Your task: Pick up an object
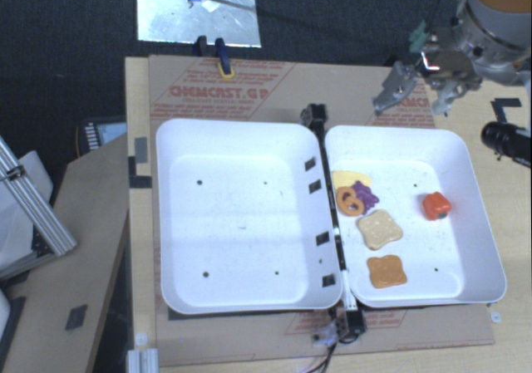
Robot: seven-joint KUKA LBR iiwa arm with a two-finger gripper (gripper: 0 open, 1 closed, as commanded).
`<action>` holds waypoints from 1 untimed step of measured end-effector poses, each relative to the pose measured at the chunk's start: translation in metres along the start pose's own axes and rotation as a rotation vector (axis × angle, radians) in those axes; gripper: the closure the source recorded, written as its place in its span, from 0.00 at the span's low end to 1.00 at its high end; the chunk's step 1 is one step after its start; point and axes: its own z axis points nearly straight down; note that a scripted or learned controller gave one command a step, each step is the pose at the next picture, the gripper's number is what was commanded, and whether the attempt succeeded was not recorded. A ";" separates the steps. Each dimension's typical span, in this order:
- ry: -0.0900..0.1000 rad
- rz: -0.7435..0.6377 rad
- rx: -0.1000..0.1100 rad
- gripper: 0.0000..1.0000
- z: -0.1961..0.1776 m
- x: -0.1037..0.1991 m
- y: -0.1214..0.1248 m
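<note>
Your gripper (417,95) hangs over the bench beyond the far edge of the right bin (465,197), above the printed cardboard, well apart from every item. Its fingers are spread wide with nothing between them.

All the items sit in the right bin. A red pepper-like piece (435,206) lies alone toward the right side, clear of the rest. Along the bin's left wall you have a cluster: a yellow flat piece (351,178) farthest back, a purple bit (365,194) overlapping an orange ring-shaped piece (348,202) just in front of it. Nearer to you, a pale toast slice (380,228), then a darker orange-brown toast slice (386,271) near the front wall, close to each other but apart.

The left bin (241,213) sits beside it, the two touching along the middle clips.
</note>
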 end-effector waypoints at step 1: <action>-0.001 0.003 0.005 1.00 -0.007 -0.004 -0.001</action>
